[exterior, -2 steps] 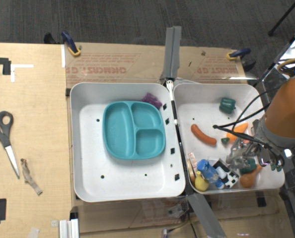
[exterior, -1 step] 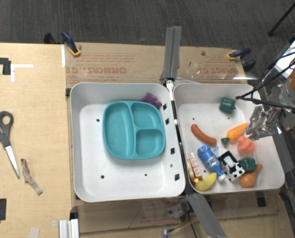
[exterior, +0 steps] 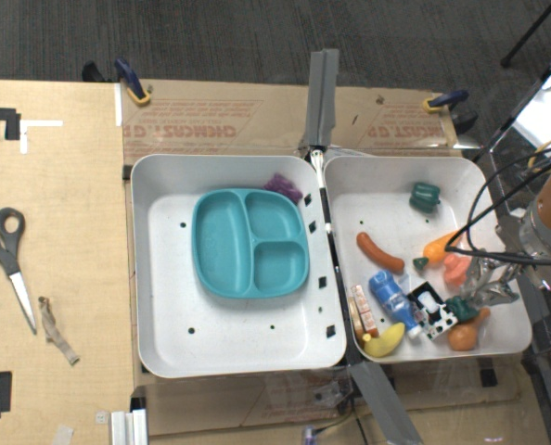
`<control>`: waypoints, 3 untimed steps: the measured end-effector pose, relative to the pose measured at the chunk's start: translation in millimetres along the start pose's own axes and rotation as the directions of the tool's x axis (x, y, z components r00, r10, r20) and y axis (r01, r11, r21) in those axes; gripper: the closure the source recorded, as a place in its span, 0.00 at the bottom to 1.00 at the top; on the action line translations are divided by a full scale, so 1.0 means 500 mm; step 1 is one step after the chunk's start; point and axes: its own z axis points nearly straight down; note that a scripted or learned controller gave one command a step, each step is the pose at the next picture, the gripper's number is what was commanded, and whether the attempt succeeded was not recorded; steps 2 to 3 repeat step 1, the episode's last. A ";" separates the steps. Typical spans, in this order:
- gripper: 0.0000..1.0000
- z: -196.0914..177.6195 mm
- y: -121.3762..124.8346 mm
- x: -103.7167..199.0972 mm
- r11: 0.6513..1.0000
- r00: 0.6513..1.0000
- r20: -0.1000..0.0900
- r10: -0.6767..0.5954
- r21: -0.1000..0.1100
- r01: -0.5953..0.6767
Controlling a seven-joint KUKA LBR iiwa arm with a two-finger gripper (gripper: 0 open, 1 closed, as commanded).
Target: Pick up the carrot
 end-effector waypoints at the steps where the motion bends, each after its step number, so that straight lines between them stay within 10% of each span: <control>1: 1.00 -0.035 0.118 -0.108 1.000 1.000 0.003 0.024 0.001 -0.024; 3: 1.00 -0.035 0.118 -0.108 1.000 1.000 0.003 0.024 0.001 -0.024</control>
